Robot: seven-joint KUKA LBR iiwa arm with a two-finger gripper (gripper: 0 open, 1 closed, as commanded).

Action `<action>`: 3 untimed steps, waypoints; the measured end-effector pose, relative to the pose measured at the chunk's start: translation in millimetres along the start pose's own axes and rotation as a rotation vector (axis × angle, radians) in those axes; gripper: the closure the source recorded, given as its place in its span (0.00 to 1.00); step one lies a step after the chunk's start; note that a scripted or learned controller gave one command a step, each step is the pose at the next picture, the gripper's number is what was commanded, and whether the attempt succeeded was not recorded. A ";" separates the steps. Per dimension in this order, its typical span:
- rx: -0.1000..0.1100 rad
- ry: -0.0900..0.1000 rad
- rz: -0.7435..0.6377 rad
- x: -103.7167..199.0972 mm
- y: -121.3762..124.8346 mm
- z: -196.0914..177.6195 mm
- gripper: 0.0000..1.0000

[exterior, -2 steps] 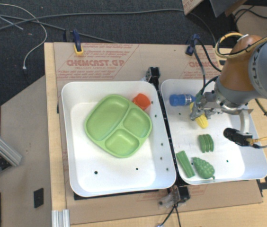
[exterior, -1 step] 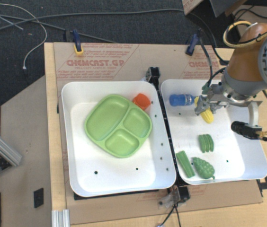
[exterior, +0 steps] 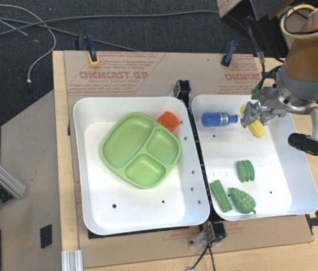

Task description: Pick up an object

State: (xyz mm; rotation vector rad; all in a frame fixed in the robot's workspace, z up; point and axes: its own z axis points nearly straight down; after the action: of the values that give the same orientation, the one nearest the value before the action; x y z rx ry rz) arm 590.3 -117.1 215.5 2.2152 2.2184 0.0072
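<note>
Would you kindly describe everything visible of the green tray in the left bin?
The green tray is light green, plastic by its look, with rounded corners and three compartments: one long and two smaller. It lies flat and face up on the floor of the left bin, turned at an angle to the bin's walls. Nothing lies in its compartments. An orange object sits at its upper right corner, seemingly touching the rim.

Single fixed camera, high above bench (exterior: 148,66), slanted down, both bins visible.
</note>
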 end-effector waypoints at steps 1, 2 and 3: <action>0.001 0.000 0.000 -0.1 1.8 -40.2 1.00; 0.010 0.005 -0.004 56.7 2.6 -34.5 1.00; 0.010 0.004 -0.004 102.7 16.7 -19.3 1.00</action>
State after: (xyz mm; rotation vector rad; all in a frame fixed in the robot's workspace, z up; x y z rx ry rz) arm 606.7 -14.3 234.8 2.2177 2.2296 0.0003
